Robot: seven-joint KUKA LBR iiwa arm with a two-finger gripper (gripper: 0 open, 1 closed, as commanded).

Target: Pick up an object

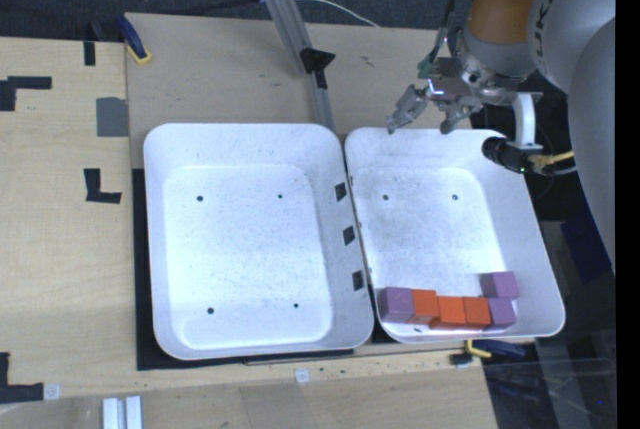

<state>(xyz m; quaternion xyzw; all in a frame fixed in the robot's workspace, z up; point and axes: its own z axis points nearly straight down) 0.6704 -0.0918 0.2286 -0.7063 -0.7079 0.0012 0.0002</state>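
Observation:
Several small blocks lie along the near edge of the right bin [520, 217]: a purple block [397, 303] at the left, orange blocks [452, 309] in the middle, and purple blocks [500, 297] at the right. My gripper [425, 113] hangs over the far rim of the right bin, well away from the blocks. Its two fingers stand spread apart with nothing between them.
The left bin [160, 217] sits beside the right one. A slanted metal rail [285, 2] with a black clamp rises behind the bins. A blue and yellow clip [135, 42] lies at the bench's far left corner.

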